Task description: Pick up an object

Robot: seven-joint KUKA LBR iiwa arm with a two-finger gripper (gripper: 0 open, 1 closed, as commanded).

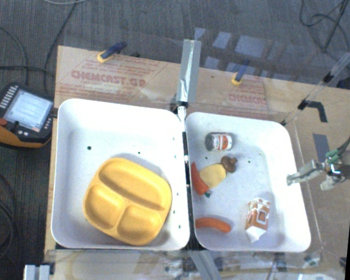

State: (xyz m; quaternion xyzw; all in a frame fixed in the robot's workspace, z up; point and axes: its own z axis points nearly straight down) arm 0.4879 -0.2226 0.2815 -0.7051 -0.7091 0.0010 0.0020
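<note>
Claw (333,165) sits out past the right bin's (295,180) right rim, over the bench (332,246), too small and blurred to read its grip. Nothing's in it that I can see. In that bin: a can (218,141), a carton (257,218), a sausage (213,223). Left bin (76,132) holds a yellow tray (128,201).

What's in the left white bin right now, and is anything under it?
The left shallow white bin holds a yellow plastic divided tray, its compartments bare. The bin floor beneath the tray is covered, so anything there cannot be seen.
</note>
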